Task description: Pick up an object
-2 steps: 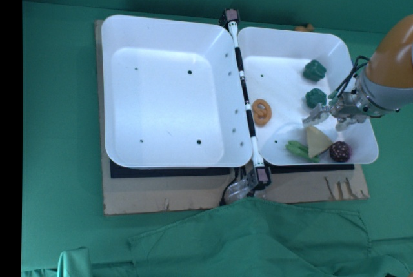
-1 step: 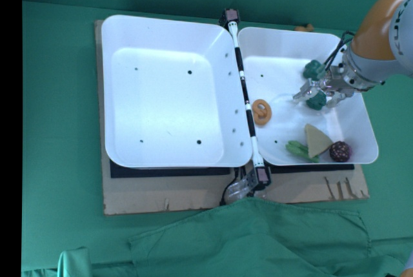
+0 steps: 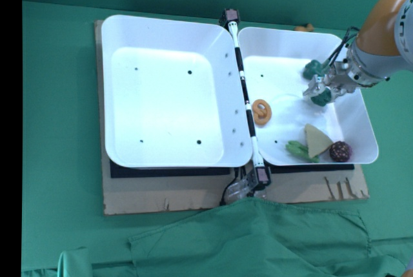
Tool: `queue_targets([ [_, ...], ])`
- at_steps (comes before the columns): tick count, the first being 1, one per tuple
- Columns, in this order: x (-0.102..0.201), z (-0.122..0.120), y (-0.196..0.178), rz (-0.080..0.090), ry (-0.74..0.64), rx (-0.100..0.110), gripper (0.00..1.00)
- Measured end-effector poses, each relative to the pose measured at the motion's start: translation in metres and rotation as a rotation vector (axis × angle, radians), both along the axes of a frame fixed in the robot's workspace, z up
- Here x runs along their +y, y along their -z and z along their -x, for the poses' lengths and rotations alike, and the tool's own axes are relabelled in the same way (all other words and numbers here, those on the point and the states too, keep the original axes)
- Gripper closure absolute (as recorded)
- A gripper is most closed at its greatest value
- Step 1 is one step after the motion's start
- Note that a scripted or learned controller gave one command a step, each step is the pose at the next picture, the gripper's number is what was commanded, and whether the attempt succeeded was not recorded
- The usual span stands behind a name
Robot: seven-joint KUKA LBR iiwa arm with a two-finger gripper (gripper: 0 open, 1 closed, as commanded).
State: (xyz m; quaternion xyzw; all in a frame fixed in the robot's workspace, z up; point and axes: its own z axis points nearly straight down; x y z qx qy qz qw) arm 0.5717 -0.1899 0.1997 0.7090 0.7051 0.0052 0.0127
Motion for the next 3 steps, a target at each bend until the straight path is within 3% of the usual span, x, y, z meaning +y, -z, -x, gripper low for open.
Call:
queue_targets([
  [1, 0.076, 0.022, -0.070, -0.009, -0.008, 0.016, 1.00],
  [2, 0.065, 0.021, -0.127, -0.007, -0.015, 0.013, 1.00],
  [3, 0.148, 0.008, -0.122, -0.011, -0.010, 0.020, 1.00],
])
